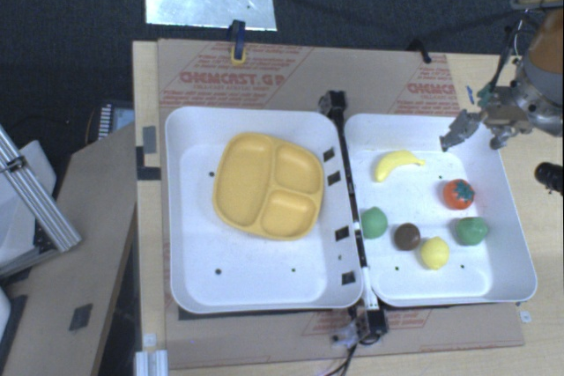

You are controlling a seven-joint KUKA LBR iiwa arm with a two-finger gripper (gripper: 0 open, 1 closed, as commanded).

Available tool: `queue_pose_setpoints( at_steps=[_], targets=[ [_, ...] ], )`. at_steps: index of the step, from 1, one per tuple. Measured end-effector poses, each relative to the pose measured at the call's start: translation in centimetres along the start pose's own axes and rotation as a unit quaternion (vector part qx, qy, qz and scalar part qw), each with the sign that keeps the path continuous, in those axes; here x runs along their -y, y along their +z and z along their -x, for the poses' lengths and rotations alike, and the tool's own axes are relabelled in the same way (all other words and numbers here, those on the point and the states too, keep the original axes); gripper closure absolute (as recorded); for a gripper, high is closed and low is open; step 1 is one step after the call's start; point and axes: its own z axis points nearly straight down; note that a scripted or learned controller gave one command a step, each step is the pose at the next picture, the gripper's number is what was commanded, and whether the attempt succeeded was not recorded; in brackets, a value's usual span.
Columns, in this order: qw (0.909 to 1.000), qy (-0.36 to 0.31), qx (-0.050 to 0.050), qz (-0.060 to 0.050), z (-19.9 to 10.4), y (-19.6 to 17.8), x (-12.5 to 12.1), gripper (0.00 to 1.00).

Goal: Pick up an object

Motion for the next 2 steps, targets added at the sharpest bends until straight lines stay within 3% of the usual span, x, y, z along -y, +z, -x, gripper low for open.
queue_pose_setpoints(
  at_steps=[1,2],
  targets=[
    [1.0000,-0.001,0.001,0.006,-0.1,-0.7,-0.2,0.00],
    [1.0000,0.000,0.000,0.004,0.1,5.5,0.0,0.00]
  ],
)
